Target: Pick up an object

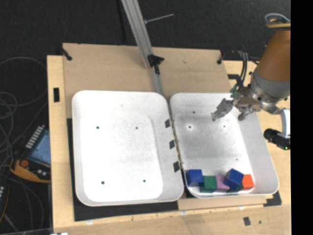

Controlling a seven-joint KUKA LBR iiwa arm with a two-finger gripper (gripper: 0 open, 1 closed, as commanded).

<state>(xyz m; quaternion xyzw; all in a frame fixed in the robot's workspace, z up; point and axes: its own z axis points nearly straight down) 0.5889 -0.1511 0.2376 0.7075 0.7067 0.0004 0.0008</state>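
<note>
**White bins, coloured blocks, arm over the right bin**

White plastic, two shallow bins on my bench: left bin (122,146), right bin (215,146), edges touching along the middle seam.

Item 1 — blocks, all in the right bin, bunched along its near wall. From left: blue block (194,176), green block (210,183), pale purple block (222,183), a second blue block (234,177) tilted and resting partly over its neighbours, orange block (248,181) at the near right corner. They touch or nearly touch one another.

Item 2 — gripper (226,108), grey, reaching in from the right over the far part of the right bin. One finger (218,112) points down and left toward the bin floor. I see nothing between the fingers; whether they are spread or closed I cannot tell from this slant.

Item 3 — arm (276,58), orange band above the grey wrist.

Relation: the blocks lie well apart from the gripper, at the opposite, near end of the same bin, with bare floor between.

Item 4 — grey pole (139,28), slanting up from the far seam.
</note>
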